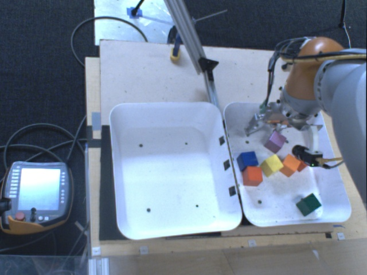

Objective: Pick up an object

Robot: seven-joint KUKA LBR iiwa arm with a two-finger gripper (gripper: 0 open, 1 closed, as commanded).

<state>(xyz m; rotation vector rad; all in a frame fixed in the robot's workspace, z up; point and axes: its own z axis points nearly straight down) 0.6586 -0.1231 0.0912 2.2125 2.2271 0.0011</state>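
Fingers [256, 122] of our gripper [281, 121] hang over the far end of the right bin [335, 208], and from this angle we cannot tell whether they are spread or closed; nothing shows between them. We see a purple cube [276, 140] just below the gripper, tilted on the bin floor. Nearer the front sit a blue cube [247, 160], a red-orange cube [252, 176] touching it, a yellow cube [272, 165] and an orange cube [292, 165] side by side. A dark green cube [309, 204] rests well apart, near the front right corner. The left bin [123, 153] lies beside it on the bench [143, 67]. A teach pendant [34, 196] sits at far left, off the bench.
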